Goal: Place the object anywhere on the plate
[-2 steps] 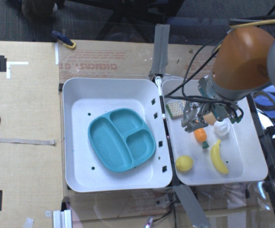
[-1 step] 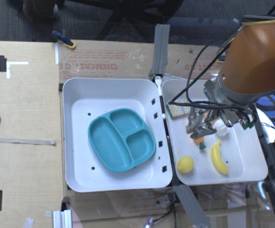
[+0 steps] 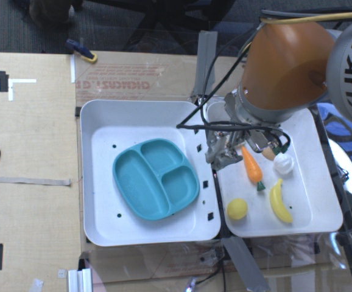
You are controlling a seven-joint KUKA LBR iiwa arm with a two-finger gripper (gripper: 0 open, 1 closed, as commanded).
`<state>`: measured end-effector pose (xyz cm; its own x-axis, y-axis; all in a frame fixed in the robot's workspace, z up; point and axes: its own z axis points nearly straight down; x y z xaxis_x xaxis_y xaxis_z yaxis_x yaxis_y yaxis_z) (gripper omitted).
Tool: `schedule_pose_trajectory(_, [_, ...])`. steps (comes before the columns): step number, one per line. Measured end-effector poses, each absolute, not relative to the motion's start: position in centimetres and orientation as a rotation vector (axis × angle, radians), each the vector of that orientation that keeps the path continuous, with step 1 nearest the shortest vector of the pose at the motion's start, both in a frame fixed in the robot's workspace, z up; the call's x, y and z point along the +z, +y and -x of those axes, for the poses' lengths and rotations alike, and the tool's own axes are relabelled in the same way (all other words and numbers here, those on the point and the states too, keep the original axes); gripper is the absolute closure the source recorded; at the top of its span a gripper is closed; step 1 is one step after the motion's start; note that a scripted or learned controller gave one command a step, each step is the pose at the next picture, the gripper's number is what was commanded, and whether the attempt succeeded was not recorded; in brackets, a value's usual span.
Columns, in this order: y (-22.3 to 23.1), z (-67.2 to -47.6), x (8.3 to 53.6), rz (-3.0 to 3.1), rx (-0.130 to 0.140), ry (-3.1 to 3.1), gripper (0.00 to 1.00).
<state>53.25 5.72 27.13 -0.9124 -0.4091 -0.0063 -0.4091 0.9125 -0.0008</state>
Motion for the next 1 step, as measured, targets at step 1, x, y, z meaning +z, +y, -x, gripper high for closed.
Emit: schedule_pose_trajectory(1, [10.55, -52.90, 38.63, 0.944, 0.001, 2.986, 1.00])
